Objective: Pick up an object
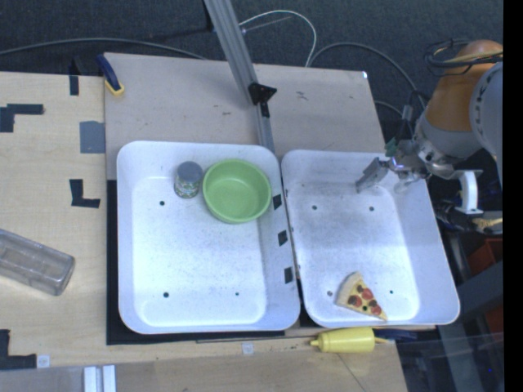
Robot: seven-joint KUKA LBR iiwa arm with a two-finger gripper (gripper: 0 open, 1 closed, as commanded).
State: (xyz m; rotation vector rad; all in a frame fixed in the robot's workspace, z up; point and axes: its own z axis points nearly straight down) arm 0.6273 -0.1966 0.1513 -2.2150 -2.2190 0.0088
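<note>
A toy pizza slice (pixel 359 295) lies in the right bin (pixel 425 243), near its front edge. In the left bin (pixel 147 284) a green bowl (pixel 237 190) stands at the back, with a small grey can (pixel 188 180) touching its left side. My gripper (pixel 384 176) hovers over the back right corner of the right bin, well behind the pizza slice. Its fingers are spread open and hold nothing.
A yellow squeeze bottle (pixel 347 340) lies on the bench just in front of the right bin. A clear plastic container (pixel 31 261) rests on the bench at the far left. A metal pole (pixel 237 51) slants down to the gap between the bins.
</note>
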